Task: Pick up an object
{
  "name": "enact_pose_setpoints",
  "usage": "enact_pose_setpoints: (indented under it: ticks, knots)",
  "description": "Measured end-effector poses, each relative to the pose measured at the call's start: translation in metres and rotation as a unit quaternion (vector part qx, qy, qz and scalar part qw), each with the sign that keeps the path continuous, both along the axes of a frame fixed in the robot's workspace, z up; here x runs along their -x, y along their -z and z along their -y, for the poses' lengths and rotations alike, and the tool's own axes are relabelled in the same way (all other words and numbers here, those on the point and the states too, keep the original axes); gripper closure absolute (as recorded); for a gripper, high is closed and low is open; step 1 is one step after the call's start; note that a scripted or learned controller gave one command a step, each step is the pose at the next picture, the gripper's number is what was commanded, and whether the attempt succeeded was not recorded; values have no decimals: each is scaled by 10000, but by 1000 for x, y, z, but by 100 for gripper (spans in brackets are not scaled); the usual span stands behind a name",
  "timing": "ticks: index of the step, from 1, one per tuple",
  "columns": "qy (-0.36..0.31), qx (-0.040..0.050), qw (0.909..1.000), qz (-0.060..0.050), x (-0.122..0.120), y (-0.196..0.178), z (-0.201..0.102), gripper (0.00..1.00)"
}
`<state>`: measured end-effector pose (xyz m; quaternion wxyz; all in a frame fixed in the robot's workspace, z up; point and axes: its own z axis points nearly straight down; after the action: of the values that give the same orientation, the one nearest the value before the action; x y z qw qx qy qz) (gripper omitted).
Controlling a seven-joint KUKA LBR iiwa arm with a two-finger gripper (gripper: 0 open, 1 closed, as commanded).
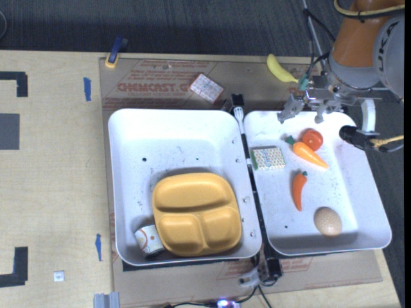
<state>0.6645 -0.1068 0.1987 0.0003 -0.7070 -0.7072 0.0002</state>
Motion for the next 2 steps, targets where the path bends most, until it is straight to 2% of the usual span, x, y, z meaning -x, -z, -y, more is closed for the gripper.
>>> enact_pose_setpoints:
  ticks: [1,2]
  knots:
    - [2,10,10000,43,23,107,25,0]
    - [4,0,10000,67,21,96,24,100]
